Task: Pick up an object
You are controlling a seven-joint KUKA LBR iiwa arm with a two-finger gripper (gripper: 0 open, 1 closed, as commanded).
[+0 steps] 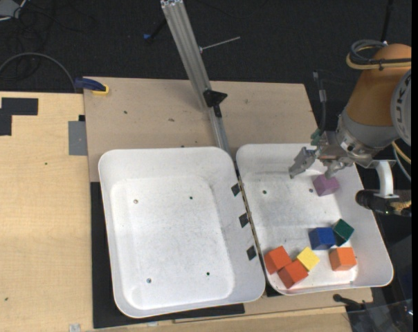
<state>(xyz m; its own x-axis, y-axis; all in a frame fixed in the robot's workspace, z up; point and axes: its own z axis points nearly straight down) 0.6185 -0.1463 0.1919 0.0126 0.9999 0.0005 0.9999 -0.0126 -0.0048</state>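
Arm: we see the grey iiwa arm (375,102) with its orange band reaching in from the right, wrist over the far part of the right bin (278,185).
Gripper: the gripper (318,163) hangs above the bin floor with its fingers spread apart; one finger points left at about (300,163), the other sits near the purple block. We see nothing between them.
Nearest object: a purple block (326,185) lies on the bin floor just below and slightly right of the gripper, apart from the other pieces.
Other objects: a cluster at the near end of the same bin: blue block (322,238), green block (343,229), yellow block (308,259), an orange block (342,258), and two red-orange blocks (285,266) touching each other.
Left bin: the left bin (126,185) carries no blocks.
Step in hand: we judge this as the approach, before any grasp; nothing is lifted yet.
Next move: we expect the gripper must centre over the purple block, straddle it with a finger on each side, descend, then close.
Risk: we judge the block sits off-centre from the fingers, so a straight descent could nudge it aside.
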